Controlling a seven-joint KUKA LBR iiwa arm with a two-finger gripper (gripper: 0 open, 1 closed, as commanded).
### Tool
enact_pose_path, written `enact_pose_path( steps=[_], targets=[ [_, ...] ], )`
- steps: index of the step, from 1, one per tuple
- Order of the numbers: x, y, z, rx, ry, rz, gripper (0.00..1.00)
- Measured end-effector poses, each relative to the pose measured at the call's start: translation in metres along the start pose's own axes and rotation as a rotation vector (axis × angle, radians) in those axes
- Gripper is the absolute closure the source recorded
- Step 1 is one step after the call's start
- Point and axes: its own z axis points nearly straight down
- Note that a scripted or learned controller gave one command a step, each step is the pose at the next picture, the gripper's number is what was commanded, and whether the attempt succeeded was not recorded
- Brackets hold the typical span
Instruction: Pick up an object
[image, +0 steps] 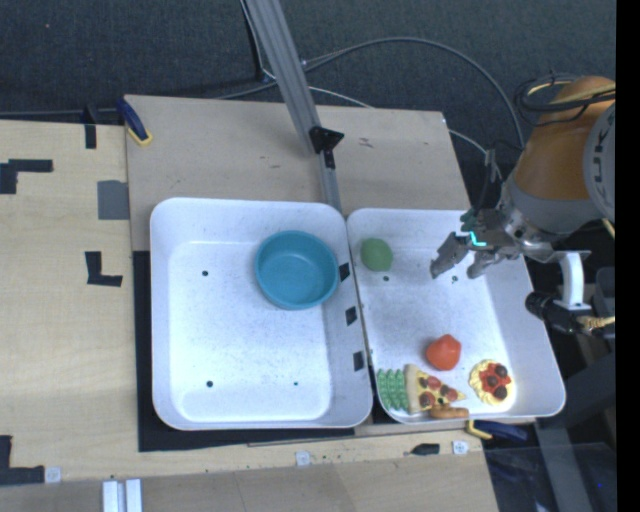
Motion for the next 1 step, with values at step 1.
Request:
enact_pose_path(
  steps=[1],
  targets=[
    [0.0,0.0001,0.0,0.0,0.0,0.0,0.0]
  ],
)
